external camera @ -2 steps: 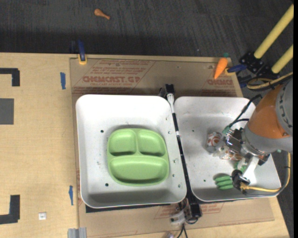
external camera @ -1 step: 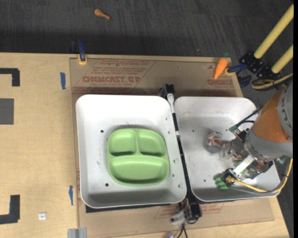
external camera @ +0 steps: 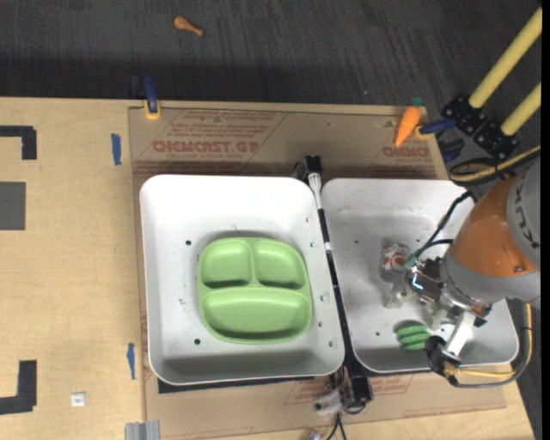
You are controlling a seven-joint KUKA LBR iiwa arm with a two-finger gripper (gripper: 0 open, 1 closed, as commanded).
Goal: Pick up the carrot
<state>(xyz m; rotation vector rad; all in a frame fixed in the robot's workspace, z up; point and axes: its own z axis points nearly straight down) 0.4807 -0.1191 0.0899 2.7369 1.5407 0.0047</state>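
Observation:
The carrot, orange with a small green top, lies on the brown board just beyond the far edge of the right bin. It is outside both bins. My gripper is low inside the right bin, near its middle, well in front of the carrot and apart from it. The arm's orange band reaches in from the right above it. No carrot is at the gripper.
A green object lies in the right bin's near part, beside the wrist. A green divided plate sits in the left bin. A small orange item lies on the dark floor far back. Yellow poles stand at back right.

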